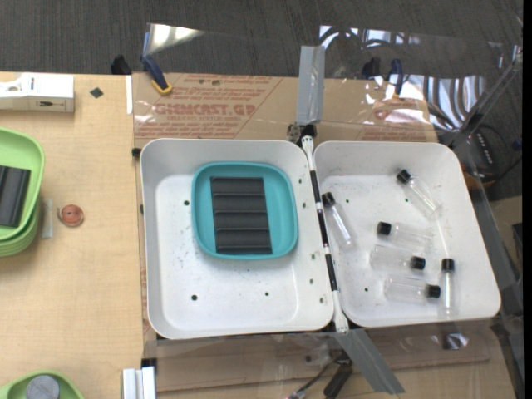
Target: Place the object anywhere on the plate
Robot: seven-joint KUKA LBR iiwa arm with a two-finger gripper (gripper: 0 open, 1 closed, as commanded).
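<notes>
A teal plate (284, 213) with a dark ribbed insert sits in the upper middle of the left white bin (241, 306). In the right white bin (474, 223) lie several clear vials with black caps: one near the left wall (337, 219), one at the upper right (416, 189), one in the middle (391, 233), and others toward the lower right (447, 283).
A green tray (25, 181) rests at the left on the wooden bench, with a small round red thing (71, 215) beside it. A white box (37, 95) lies at the upper left. Cardboard and clear plastic sheeting stand behind the bins.
</notes>
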